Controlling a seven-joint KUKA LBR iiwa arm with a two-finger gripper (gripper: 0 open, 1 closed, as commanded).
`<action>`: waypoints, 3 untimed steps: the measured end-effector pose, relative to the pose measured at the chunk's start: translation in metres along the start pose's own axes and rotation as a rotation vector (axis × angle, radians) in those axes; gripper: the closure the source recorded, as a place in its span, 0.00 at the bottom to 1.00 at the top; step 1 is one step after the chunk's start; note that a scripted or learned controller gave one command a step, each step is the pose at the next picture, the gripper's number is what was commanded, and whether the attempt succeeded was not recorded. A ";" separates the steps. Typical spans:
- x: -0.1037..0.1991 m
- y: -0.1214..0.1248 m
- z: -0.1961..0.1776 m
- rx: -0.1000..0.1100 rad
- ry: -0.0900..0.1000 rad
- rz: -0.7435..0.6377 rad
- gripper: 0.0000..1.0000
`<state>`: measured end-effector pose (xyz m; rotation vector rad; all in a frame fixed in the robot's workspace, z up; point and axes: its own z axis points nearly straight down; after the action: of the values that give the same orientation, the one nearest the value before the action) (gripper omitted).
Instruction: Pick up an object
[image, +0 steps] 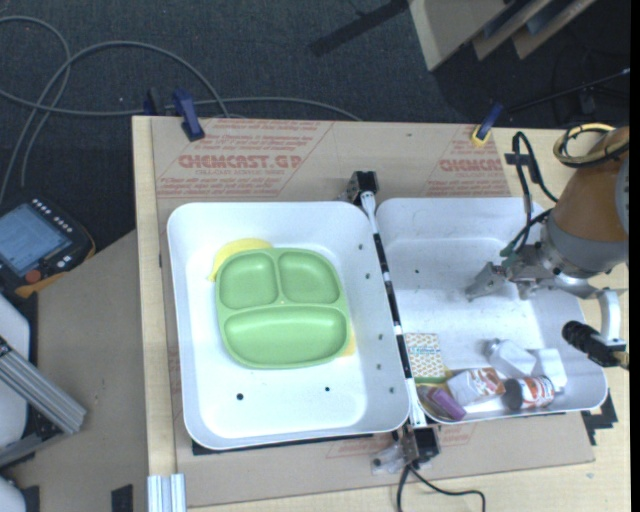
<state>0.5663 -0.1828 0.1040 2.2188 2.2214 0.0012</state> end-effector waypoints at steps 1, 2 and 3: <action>-0.003 0.102 -0.098 -0.003 -0.001 -0.001 0.00; 0.020 0.058 0.020 0.003 0.001 0.001 0.00; -0.033 -0.013 0.020 0.006 0.004 0.000 0.00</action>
<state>0.5535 -0.2158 0.0843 2.2238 2.2264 0.0001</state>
